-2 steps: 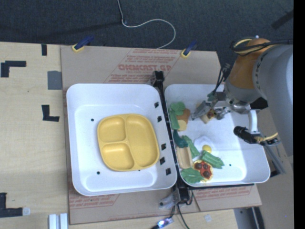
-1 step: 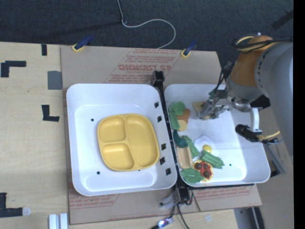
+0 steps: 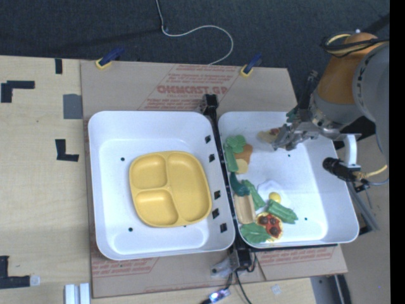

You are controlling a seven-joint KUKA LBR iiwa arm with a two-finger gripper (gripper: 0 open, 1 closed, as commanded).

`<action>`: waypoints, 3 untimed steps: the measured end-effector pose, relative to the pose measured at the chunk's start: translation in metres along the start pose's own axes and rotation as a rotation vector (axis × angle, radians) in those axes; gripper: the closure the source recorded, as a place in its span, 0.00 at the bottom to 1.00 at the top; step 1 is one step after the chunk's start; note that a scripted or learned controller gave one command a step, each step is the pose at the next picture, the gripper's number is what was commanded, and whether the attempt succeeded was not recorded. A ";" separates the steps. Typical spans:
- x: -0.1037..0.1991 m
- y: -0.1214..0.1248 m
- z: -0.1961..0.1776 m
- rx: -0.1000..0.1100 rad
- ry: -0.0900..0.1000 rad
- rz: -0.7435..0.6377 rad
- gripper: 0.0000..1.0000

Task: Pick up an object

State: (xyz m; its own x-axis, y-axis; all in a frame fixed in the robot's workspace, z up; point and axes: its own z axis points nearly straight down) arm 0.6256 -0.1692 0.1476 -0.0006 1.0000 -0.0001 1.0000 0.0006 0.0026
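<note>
1. Where the right bin (image 3: 316,189) meets the divider, toy food (image 3: 256,195) lies heaped: green, tan, yellow and red pieces.
2. Gripper (image 3: 286,138): low over that bin's far end; whether clenched or released, I cannot tell.
3. Left bin (image 3: 107,170): one yellow divided plate (image 3: 169,189).

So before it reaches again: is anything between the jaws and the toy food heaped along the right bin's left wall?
Nothing visible is. The gripper sits at the right bin's upper part; bare white floor separates it from the toy food along the left wall.
</note>
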 end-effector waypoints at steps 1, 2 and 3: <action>-0.002 -0.005 -0.062 -0.002 -0.001 -0.001 1.00; -0.001 -0.004 -0.078 0.002 0.000 -0.001 1.00; 0.033 -0.031 -0.073 0.006 0.000 -0.001 1.00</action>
State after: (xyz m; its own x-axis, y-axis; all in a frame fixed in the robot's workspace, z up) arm 0.5942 -0.1361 0.2208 -0.0020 1.0000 0.0002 1.0000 0.0021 -0.0032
